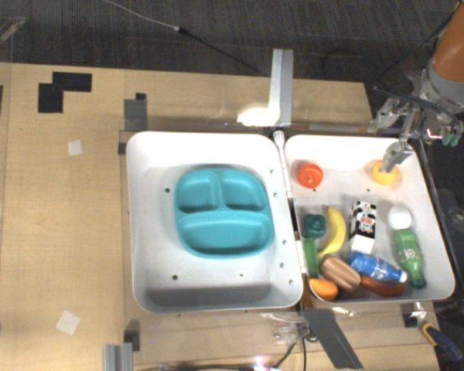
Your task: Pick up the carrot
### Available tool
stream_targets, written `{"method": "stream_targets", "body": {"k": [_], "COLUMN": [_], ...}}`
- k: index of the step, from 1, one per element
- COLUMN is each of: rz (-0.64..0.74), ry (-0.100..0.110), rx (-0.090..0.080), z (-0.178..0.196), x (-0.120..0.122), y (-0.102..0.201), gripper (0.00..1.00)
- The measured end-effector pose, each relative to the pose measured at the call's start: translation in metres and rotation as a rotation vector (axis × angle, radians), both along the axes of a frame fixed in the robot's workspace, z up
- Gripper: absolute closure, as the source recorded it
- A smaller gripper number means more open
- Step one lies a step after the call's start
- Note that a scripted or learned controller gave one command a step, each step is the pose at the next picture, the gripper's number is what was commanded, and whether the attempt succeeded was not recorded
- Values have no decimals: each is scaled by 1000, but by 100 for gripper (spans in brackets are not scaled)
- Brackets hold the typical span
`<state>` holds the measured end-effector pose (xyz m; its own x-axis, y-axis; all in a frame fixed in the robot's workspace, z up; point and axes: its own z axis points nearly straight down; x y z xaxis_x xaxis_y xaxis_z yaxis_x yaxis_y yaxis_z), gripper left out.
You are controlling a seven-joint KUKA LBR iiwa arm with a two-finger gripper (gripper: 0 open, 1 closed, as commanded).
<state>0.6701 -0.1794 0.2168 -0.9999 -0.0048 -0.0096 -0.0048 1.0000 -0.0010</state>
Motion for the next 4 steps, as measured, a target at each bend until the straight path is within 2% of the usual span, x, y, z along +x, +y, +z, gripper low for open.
{"method": "stream_targets", "body": {"k": [1, 2, 3, 4], "rz": [138, 143, 143, 265], "ry": [-13, -18, -18, 1], "rx": [-7, -6, -6, 2], "z": [140, 149, 149, 103], "x": [1, 3, 3, -25], "y": [-27, -24, -24, 81], "gripper": [0, 100, 0, 0]}}
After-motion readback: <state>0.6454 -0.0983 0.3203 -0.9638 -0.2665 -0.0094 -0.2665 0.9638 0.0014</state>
